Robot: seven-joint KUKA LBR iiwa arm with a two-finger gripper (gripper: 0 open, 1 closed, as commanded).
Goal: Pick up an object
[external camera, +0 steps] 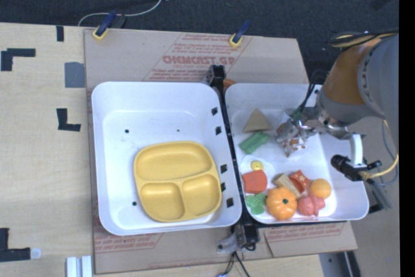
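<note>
A wooden surface marked with black tape is seen at the far left, with a cardboard sheet laid over it and held by two clamps along the top edge. On the sheet, two white bins are set side by side. In the left bin, a yellow divided plate is placed toward five o'clock, its two small compartments nearest the lower rim.

The right bin is crowded with toy food. A tan wedge is found at about ten o'clock in this bin, with a green piece just below it. A small fried egg is seen above a red block, and a green leafy piece lies at seven o'clock. Along the lower rim, an orange pumpkin is packed against a tan slice, a red piece, a pink fruit and a small orange.

The hand is lowered into the middle of the right bin, near the bin's centre and apart from the cluster at six o'clock; whether its fingers are apart or together cannot be told, and no object can be made out between them. The grey arm, with its orange band, is seen reaching in from three o'clock.
</note>
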